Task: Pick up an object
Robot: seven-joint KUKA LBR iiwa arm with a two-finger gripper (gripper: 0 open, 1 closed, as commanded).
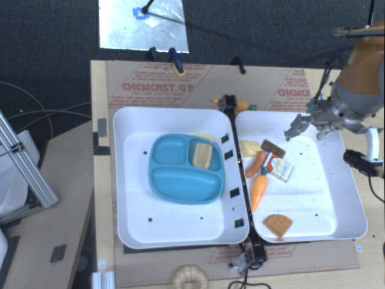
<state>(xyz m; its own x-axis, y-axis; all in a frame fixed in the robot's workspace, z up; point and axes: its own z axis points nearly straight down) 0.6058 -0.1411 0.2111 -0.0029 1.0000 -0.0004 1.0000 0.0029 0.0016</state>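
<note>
The right bin holds several small items. A small orange carrot and a larger carrot lie near its left wall. Beside them are a pale yellow piece, a brown block and a small printed packet. A tan waffle-like piece lies at the front. My gripper hangs over the back of this bin, up and to the right of the brown block. Its fingers are spread open with nothing between them.
The left bin bears a blue divided plate with a tan slice in its upper right compartment and a yellow bit behind it. An orange toy lies behind the black divider between the bins.
</note>
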